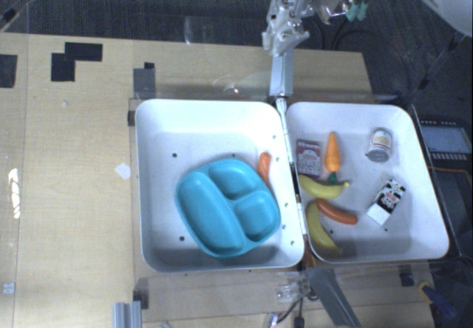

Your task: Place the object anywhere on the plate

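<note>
Pincer (287, 32) above bins; glossy blue plate (226, 206)

A single fixed camera looks down from above the bench (66, 193) at a slant, far enough off to take in both white bins whole: the left bin (159, 171) sits mid-frame and the right bin (417, 179) beside it. The far edge of the bench and dark floor run along the top, where the arm's gripper (284, 35) hangs, reaching in from the right.
</note>
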Controlling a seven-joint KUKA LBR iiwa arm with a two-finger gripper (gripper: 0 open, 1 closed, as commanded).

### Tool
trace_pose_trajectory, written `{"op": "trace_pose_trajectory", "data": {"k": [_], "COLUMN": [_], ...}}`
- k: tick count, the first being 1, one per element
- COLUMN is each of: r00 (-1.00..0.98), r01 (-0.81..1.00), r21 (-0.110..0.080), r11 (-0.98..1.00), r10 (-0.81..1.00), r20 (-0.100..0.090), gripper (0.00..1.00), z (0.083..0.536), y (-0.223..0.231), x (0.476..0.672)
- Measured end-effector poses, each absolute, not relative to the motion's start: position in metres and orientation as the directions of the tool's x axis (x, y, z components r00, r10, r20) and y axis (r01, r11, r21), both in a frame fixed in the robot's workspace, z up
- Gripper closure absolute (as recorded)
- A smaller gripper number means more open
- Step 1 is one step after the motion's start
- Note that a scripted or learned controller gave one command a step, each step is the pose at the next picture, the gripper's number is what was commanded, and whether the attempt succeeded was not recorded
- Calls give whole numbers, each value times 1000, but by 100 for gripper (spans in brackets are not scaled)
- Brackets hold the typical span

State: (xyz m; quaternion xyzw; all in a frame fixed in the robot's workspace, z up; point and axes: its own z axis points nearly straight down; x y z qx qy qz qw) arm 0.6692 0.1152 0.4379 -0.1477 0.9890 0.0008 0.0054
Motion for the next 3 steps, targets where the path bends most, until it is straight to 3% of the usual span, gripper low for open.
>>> {"op": "trace_pose_trajectory", "data": {"k": [1,2,3], "r00": [-790,-491,-86], "r01": [-613,-871,-996], "r21": [-4,-8,-11], "r11": [790,491,86], "r10": [-613,-871,-996], "r20": [-11,-10,-6], "gripper": [100,100,100], "z": [438,438,438], "y": [83,51,19], "x": [668,669,669]}}
